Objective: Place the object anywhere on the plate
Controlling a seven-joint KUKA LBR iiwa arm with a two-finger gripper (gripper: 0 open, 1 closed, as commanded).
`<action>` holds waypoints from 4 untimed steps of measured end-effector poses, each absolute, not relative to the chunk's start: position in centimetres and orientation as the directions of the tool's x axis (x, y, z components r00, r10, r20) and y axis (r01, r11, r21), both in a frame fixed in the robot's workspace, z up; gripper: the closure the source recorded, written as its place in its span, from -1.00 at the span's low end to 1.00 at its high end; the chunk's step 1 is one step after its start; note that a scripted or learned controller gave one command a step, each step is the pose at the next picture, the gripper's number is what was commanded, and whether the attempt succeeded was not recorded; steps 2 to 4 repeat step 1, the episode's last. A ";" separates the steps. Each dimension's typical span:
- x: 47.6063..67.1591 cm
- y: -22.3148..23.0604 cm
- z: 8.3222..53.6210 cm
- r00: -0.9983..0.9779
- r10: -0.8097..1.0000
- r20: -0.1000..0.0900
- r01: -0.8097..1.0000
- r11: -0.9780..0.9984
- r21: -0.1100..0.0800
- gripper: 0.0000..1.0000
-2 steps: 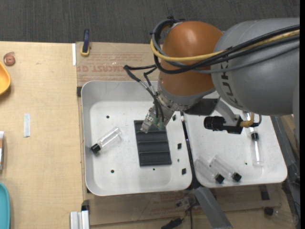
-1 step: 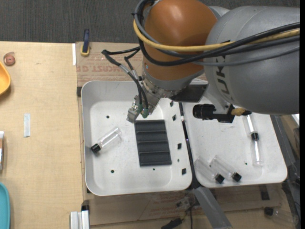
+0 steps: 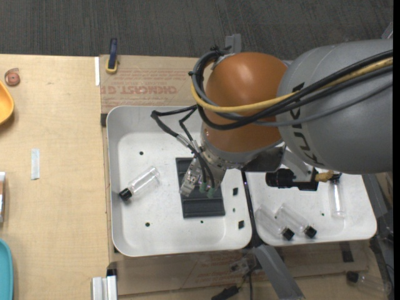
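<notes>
One clear vial point(image 3: 139, 184) with a black cap lies on its side on the floor of the left bin point(image 3: 125, 120), toward that bin's left wall, and it is taken here to be the task's object. Nothing touches it, and it lies well apart from the gripper point(image 3: 199, 185).

Near the middle of the same bin lies a dark flat slab point(image 3: 206, 208), rectangular and low. It is the only plate-like thing inside the bins, so it is probably the plate, though that is a judgement. The vial is beside it with bare white floor between them, not on it.

The gripper hangs over the slab's upper end, close to its surface or touching it; the slanted view does not settle which. The wrist and its cables cover most of the tool, so whether it is released or clenched cannot be told, and nothing shows in its grasp. Above it the arm's orange band point(image 3: 244, 99) and grey body hide the bin's upper right part.

The right bin point(image 3: 312, 205) holds two more capped vials point(image 3: 284, 222) near its front and a clear tube point(image 3: 337, 200) by its right side. An orange dish point(image 3: 5, 108) shows at the far left of the wooden bench point(image 3: 56, 167).

On this reading the task is not done: the vial is neither lifted nor on the slab. Reaching across, grasping, carrying and setting down all appear to remain.
</notes>
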State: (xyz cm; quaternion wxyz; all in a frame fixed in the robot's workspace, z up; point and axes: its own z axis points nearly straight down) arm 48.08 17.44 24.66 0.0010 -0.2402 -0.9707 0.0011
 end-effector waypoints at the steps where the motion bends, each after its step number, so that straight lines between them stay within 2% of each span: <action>1: 51.5 15.6 27.3 -0.853 0.521 -0.001 0.521 0.853 -0.001 1.00; 4: 51.5 15.6 27.3 -0.853 0.521 -0.001 0.521 0.853 -0.001 1.00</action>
